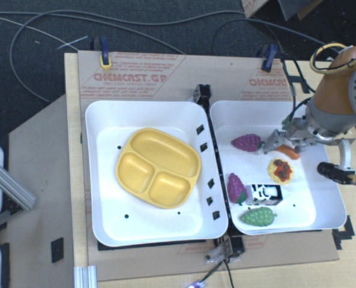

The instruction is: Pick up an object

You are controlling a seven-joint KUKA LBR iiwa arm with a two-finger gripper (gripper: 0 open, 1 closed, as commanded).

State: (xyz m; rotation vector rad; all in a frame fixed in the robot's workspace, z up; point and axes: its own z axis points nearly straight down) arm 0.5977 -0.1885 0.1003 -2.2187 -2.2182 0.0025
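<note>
The gripper [278, 141] hangs low in the right bin [328, 221], toward its back half, with that bin's far wall close behind and bare white floor toward the right rim. Whether its fingers are apart or closed cannot be told, nor whether it holds anything. An orange carrot-like piece [287, 153] lies just beside it, a purple grape bunch [246, 142] just left. Nearer the front sit a small pizza toy [281, 171], a second purple bunch [236, 188], a black-and-white box [266, 193] and green grapes [257, 216]. Well left, a yellow divided plate [158, 167] lies in the left bin [99, 161].
</note>
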